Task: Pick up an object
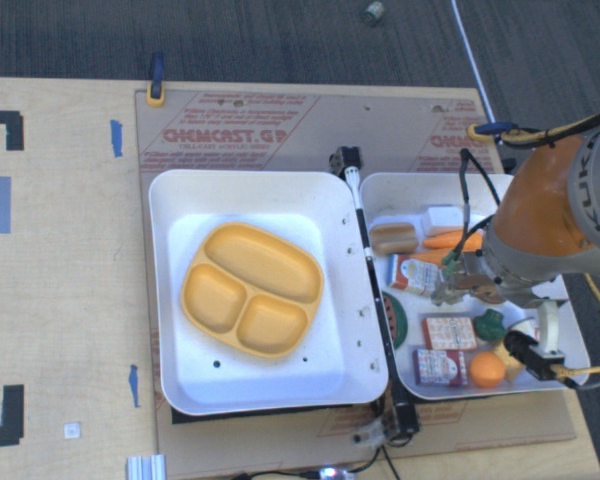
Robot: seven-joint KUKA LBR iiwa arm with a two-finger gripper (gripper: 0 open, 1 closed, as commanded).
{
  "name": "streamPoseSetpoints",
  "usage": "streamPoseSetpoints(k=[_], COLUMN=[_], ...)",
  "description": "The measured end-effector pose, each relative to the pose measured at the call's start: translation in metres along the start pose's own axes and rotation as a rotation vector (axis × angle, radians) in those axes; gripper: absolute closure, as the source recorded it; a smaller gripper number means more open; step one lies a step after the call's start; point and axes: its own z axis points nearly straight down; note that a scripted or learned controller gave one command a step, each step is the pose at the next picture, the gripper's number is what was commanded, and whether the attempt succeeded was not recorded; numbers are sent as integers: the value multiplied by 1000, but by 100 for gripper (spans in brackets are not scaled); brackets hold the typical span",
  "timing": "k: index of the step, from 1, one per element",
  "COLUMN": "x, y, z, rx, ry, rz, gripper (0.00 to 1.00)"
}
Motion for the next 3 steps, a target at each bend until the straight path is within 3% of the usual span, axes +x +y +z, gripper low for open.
streamPoseSetpoints(k=[1,2,3], x=[6,3,4], y=[-26,-27,-25], z=[21,21,11], rx=[-4,-1,-5], ry=[0,-3,-2], rz=[-3,0,-1], gripper=[100,0,100])
